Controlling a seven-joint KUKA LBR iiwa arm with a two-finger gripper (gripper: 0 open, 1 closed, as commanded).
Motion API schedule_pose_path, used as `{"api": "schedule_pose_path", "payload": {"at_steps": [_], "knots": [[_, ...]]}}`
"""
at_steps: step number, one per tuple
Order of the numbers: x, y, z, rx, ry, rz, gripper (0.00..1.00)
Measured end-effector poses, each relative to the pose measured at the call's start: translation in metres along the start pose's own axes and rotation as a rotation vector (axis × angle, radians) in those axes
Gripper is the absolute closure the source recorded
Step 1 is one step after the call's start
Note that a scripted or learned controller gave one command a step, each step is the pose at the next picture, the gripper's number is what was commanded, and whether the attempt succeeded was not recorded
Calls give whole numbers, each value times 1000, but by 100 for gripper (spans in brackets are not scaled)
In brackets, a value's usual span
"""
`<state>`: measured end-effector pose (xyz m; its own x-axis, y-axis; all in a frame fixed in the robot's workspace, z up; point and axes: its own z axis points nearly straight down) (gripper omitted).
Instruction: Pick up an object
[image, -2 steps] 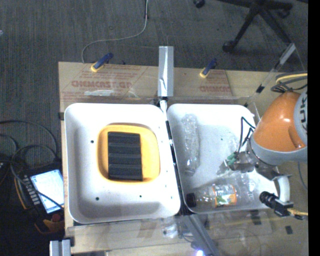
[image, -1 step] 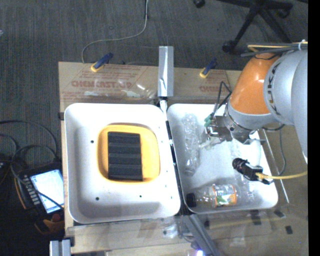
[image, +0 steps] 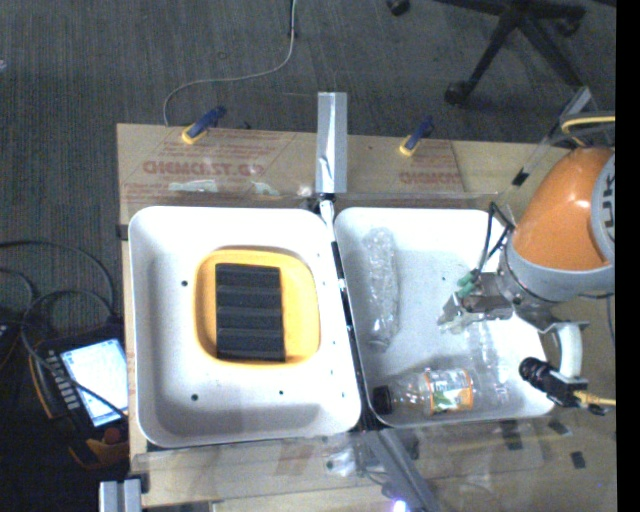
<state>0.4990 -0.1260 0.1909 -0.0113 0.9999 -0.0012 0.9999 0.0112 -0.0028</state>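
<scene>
In the right bin (image: 430, 235) lie three clear plastic bottles. One crumpled clear bottle (image: 380, 285) lies lengthwise near the bin's left wall. A bottle with an orange label (image: 432, 391) and a dark cap rests along the front wall. A third clear bottle (image: 486, 355) lies just below the gripper. My gripper (image: 465, 306) hangs low over the right half of this bin, above that third bottle's upper end. The left bin (image: 160, 330) holds a yellow block with a black ridged top (image: 256, 307).
The grey arm with its orange band (image: 565, 225) covers the right bin's right side. Two blue-and-yellow clamps (image: 203, 123) (image: 416, 134) sit on the cardboard behind the bins. A metal strip (image: 331, 150) stands at the back between the bins. A tablet (image: 88, 372) lies off the bench at left.
</scene>
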Motion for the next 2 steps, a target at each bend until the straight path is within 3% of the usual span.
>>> {"api": "schedule_pose_path", "payload": {"at_steps": [1,2], "knots": [[-43,-16,8,-2,0,-151,0],[-16,-16,67,0,3,-271,0]]}}
